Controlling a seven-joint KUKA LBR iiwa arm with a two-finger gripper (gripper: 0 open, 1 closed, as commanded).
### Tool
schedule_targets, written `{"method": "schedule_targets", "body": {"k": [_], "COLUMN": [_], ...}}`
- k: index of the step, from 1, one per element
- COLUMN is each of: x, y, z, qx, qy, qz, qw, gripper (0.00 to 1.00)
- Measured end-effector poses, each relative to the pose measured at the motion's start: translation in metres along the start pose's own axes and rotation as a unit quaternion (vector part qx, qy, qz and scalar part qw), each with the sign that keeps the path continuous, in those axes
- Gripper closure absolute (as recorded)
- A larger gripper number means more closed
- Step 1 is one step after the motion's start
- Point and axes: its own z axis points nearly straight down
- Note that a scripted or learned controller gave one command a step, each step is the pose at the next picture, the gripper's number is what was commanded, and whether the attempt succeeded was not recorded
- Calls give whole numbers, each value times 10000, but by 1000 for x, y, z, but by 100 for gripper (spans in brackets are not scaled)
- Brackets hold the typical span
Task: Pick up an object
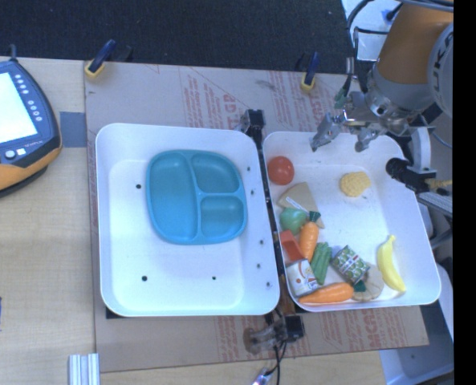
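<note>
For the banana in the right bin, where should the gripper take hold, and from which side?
Grip the banana across its middle, coming straight down from above. It lies flat and apart from the other food, close to the right bin's wall, so the fingers would probably fit best astride its narrow width, not its length.

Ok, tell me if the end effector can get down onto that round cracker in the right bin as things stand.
Probably yes. The end effector hangs open over the right bin's far edge, and the cracker lies alone on bare white floor just below it in the view, apart from the tomato and the banana.

cardboard sheet [221,103] printing (red, illegible)
</note>
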Motion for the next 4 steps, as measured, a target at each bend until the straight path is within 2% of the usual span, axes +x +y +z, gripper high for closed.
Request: {"method": "schedule_targets", "body": {"k": [1, 2, 3, 4], "x": [6, 5, 5, 11], "y": [-87, -86, -86, -109], "z": [117, 106, 106, 120], "qx": [15, 16, 14, -8], "qy": [-1, -13, -13, -7], "qz": [-3, -28, -25, 0], "qw": [10000, 10000, 10000, 10000], "gripper": [0, 100, 0, 0]}}
